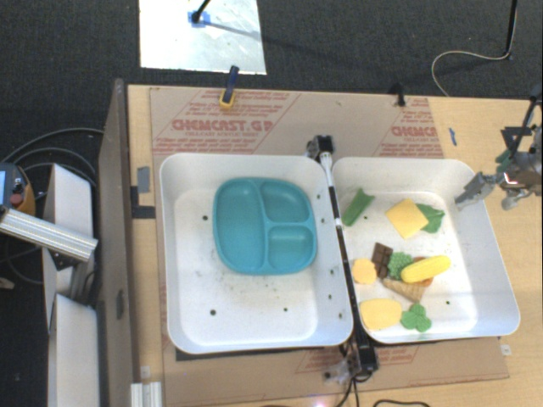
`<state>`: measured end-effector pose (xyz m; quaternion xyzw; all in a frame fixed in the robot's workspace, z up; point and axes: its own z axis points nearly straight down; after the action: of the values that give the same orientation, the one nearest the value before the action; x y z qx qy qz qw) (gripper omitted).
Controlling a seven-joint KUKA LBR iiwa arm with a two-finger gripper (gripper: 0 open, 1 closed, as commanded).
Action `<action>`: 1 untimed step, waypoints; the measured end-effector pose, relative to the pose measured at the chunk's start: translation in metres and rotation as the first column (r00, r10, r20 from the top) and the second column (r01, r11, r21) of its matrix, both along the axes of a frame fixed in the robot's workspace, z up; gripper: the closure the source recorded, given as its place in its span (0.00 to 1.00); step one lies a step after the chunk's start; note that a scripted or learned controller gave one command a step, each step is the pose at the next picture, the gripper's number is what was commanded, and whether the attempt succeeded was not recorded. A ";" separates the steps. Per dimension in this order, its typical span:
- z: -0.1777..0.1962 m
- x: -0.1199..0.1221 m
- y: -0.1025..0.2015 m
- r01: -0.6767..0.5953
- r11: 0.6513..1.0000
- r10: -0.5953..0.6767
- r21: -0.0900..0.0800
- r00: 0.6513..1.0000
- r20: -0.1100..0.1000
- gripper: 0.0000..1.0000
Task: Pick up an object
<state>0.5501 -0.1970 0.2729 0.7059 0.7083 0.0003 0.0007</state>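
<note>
Corn cob (425, 268), long axis left-right, slightly tilted

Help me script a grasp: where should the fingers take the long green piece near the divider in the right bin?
Grip the long green piece at its middle, coming from above, closing across its narrow width. It lies flat and slanted, apart from the other items, so its long sides look free.
</note>
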 end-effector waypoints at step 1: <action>-0.095 0.055 -0.009 -0.004 1.000 0.004 -0.001 1.000 0.001 0.00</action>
<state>0.6047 -0.2062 0.1778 0.7046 0.7096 0.0003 0.0012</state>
